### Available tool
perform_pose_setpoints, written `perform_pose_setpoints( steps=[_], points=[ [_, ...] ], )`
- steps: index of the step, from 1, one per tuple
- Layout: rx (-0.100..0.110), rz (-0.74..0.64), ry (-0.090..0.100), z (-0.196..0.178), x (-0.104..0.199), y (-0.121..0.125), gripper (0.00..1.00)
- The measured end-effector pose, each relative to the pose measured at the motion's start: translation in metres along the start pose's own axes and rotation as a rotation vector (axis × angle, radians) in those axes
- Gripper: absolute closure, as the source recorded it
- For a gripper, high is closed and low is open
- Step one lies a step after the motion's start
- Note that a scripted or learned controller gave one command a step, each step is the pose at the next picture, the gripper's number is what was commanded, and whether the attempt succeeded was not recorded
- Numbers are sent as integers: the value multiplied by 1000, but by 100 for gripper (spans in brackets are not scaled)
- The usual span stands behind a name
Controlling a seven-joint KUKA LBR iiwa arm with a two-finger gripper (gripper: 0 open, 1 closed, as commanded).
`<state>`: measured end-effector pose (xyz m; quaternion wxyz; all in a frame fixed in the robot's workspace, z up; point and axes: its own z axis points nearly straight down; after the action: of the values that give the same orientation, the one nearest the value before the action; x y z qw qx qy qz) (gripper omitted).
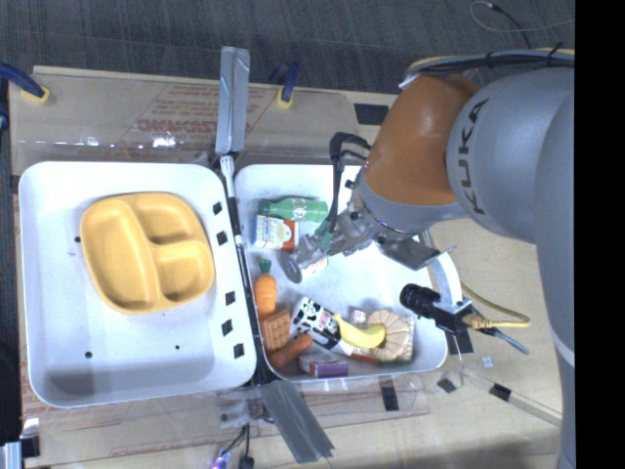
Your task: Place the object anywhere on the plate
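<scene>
Camera view. We see the arm (459, 154) reaching over the right bin (439, 355), its gripper (311, 252) low above the bin floor. Whether it is spread or pressed together we cannot tell; no object is visibly pinched. The plate (146, 252), yellow and divided into compartments, lies well to the gripper's left in the left bin (49, 360), beyond the wall between the bins.

No object is yet chosen, as far as we can judge. The likeliest candidates are the green bottle (293, 208) and the small carton (273, 233), both just beside the gripper on its upper left. We judge that a good grasp calls for a descent centred over one item, closing across its narrow side, then a lift high enough to clear the bin walls before moving left.

Below the gripper lie a carrot (265, 294), a banana (361, 335) and a cluster of other toys packed touching one another. We note that this crowding could lead to a double pick or a nudge.
</scene>
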<state>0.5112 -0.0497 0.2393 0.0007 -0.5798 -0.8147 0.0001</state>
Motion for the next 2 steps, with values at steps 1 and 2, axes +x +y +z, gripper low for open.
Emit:
perform_pose_setpoints(
  steps=[1, 2],
  points=[
    [3, 22, 0, 46, 67, 71, 100],
    [1, 190, -1, -56, 181, 68, 100]
  ],
)
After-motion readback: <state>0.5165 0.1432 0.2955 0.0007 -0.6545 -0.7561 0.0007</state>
